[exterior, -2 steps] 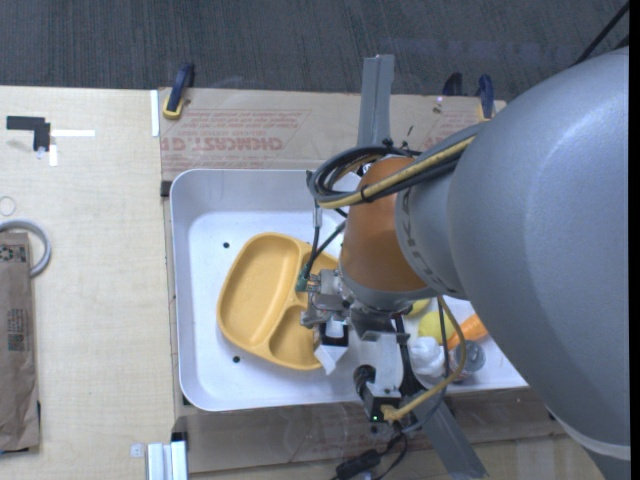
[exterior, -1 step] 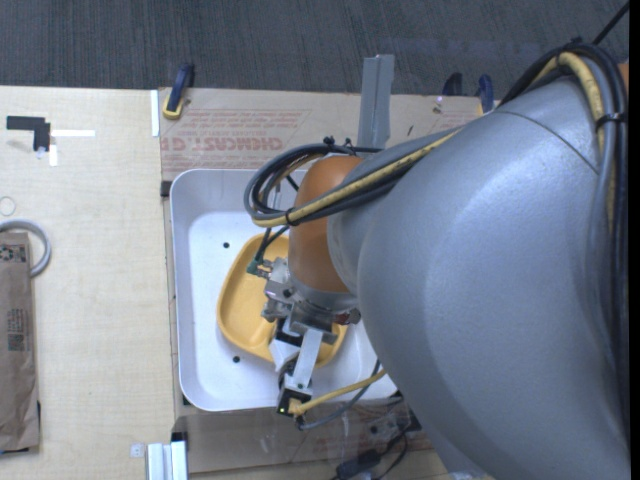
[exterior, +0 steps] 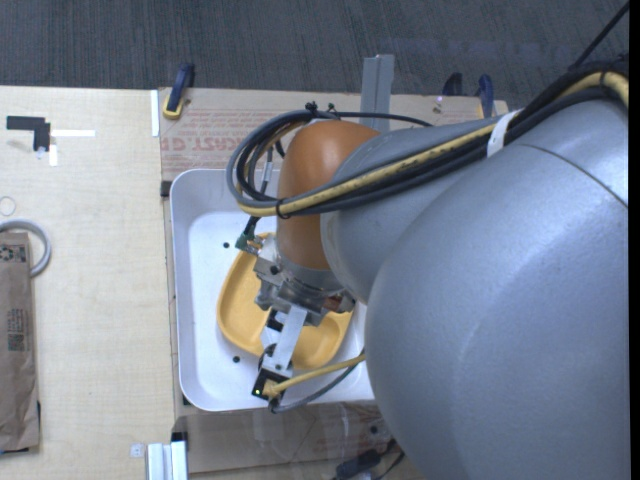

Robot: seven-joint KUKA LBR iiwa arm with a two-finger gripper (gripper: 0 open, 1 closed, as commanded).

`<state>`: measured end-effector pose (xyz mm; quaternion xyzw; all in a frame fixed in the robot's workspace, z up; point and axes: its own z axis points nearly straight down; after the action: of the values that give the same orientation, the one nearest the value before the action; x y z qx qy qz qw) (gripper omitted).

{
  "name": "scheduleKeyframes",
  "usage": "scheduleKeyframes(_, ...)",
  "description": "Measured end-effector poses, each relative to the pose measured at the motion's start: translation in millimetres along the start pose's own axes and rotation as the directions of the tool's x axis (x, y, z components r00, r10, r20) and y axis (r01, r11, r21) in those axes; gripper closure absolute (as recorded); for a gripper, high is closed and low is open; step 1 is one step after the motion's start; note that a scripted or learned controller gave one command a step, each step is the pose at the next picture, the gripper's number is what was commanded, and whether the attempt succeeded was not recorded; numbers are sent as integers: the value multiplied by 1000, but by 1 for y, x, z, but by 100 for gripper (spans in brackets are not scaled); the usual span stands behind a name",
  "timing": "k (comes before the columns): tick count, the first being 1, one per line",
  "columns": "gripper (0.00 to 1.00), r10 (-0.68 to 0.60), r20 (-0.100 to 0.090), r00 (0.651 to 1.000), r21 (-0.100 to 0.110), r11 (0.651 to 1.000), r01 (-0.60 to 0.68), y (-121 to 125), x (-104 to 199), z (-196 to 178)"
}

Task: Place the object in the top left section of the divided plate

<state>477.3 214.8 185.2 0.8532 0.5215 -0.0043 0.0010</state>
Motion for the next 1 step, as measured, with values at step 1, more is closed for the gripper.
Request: scheduleKeyframes(1, 0, 0, 0, 1000, 0, 1000, 0, 0, 0, 0)
